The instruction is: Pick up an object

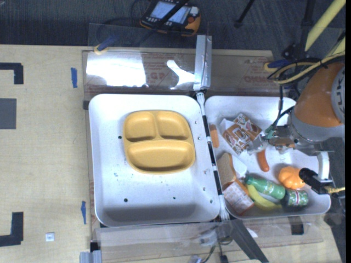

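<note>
We see the claw [278, 137] over the right bin [249, 107], likely because the toys sit there. We cannot tell how open it is. A red sausage [264, 160] lies near, at its seven o'clock.

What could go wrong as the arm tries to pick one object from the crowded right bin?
1. The gripper hangs close to both the crinkly white-and-brown snack packet and the small orange sausage; coming down, it might nudge either aside.
2. The green plastic bottle, yellow banana and round orange fruit lie packed together near the white right bin's front wall; a grab may catch two.
</note>
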Controlling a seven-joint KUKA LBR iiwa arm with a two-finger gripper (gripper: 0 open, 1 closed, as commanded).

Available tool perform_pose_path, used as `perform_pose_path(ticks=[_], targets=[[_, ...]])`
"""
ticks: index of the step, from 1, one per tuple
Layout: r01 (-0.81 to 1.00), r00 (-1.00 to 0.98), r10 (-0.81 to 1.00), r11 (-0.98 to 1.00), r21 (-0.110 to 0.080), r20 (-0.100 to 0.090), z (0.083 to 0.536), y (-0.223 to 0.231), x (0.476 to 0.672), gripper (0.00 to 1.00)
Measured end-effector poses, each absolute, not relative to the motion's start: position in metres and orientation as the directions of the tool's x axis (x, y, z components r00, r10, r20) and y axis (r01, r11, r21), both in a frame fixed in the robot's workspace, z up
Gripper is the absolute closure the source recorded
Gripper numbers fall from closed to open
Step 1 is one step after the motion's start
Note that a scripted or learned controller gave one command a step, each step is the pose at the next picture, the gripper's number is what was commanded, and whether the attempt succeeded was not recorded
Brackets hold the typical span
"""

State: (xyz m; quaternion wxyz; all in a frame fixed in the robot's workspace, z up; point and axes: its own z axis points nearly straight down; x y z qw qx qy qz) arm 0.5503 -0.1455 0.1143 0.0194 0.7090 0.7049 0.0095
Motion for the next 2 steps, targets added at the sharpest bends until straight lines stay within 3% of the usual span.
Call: perform_pose_path(ticks=[1, 2], targets=[[0.999, 0.052, 0.999, -0.052, 0.004, -0.001, 0.086, -0.183, 0.550, 0.00], [0.999, 0.052, 0.999, -0.052, 0.009, -0.003, 0.097, -0.183, 0.551, 1.00]])
